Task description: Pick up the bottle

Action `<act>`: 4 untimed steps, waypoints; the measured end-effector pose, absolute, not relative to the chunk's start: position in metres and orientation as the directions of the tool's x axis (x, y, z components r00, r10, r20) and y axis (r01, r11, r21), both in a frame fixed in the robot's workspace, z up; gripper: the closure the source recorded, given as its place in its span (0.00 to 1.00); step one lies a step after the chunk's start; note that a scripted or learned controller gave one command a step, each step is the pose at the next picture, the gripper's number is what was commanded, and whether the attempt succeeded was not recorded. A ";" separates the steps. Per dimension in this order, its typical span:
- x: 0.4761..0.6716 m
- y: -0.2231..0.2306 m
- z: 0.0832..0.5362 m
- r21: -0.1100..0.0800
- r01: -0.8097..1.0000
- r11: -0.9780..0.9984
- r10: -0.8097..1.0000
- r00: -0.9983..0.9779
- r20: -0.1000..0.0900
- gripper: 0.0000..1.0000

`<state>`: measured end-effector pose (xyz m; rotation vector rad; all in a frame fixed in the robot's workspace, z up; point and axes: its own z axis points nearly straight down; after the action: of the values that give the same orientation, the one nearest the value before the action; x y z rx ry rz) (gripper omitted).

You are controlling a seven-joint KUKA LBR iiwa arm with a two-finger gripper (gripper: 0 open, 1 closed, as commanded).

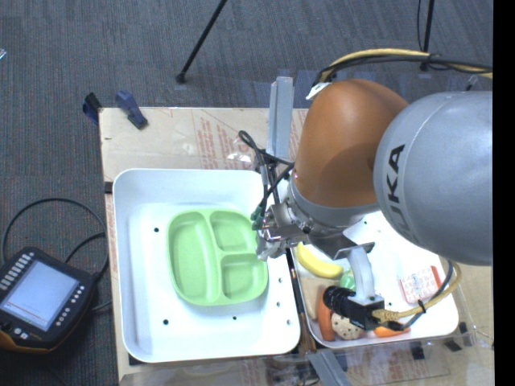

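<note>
Arm [386,167]: you see it reach in from the right, its bulk covering much of the right bin [438,316].
Gripper [268,236]: sits at the green tray's [216,257] right edge in the left bin [133,215]; you cannot tell the state of its jaws.
Bottle: you cannot pick it out for certain.
Right bin items: banana [318,264], carrot [325,320], small card [417,284].

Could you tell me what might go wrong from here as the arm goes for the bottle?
The big grey and orange arm covers much of the right white bin, so a bottle cannot be made out from above. The objects there, a yellow banana and a spotted round item, lie crowded together, so a wrong grasp seems likely. The gripper sits by the green divided plastic tray and might bump it.
</note>
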<state>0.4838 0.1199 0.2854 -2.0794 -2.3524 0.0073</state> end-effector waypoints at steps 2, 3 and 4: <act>0.477 0.024 0.401 -0.005 0.987 0.159 0.987 -0.160 -0.001 1.00; 0.476 -0.046 0.352 -0.005 0.956 0.293 0.956 -0.293 0.000 1.00; 0.476 -0.089 0.312 -0.004 0.903 0.430 0.903 -0.430 0.002 1.00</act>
<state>0.4760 -0.0886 0.3120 -1.6753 -2.6530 0.0040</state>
